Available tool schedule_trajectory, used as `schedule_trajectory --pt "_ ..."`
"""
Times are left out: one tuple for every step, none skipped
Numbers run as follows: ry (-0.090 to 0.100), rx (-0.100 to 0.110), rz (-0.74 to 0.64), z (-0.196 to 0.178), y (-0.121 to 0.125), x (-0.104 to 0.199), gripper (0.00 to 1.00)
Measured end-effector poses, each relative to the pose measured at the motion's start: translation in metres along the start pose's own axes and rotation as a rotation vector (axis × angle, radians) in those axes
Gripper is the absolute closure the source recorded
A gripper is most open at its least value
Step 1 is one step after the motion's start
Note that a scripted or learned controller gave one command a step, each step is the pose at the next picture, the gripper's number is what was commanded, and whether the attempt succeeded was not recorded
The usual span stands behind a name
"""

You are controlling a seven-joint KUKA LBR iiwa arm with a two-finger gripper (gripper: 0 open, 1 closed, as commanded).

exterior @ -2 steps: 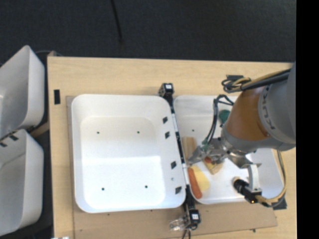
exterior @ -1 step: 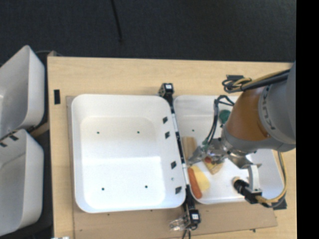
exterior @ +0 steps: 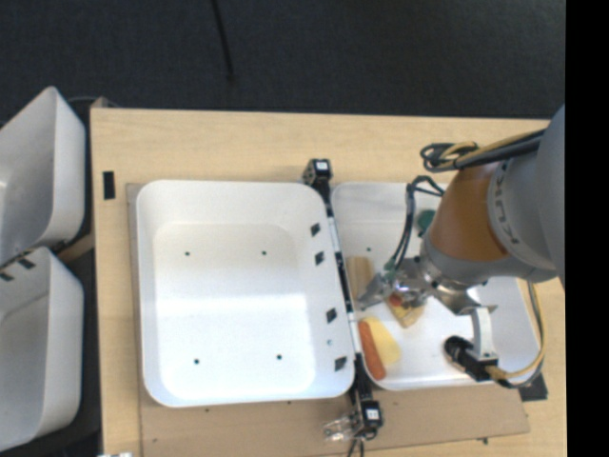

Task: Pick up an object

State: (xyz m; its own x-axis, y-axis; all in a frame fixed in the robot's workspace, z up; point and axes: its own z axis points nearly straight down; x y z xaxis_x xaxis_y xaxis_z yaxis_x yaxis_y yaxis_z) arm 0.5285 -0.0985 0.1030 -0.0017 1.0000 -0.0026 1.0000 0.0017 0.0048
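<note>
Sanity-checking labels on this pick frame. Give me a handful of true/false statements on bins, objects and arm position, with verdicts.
1. The arm is over the right bin. True.
2. An orange-and-yellow object lies in the left bin. False: it lies in the right bin, near that bin's lower left corner.
3. The gripper is down inside the right bin, beside a tan block. True.
4. The two bins stand at opposite ends of the bench. False: they sit side by side, edges meeting along the middle.
5. The arm enters from the left of the view. False: it reaches in from the right.
</note>
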Motion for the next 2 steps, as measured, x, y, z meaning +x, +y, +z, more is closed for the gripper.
schedule_trajectory --pt "0.001 0.000 -0.001 0.000 0.012 -0.004 0.00" --pt "-0.004 -0.006 0.004 -0.011 0.013 -0.008 1.00"
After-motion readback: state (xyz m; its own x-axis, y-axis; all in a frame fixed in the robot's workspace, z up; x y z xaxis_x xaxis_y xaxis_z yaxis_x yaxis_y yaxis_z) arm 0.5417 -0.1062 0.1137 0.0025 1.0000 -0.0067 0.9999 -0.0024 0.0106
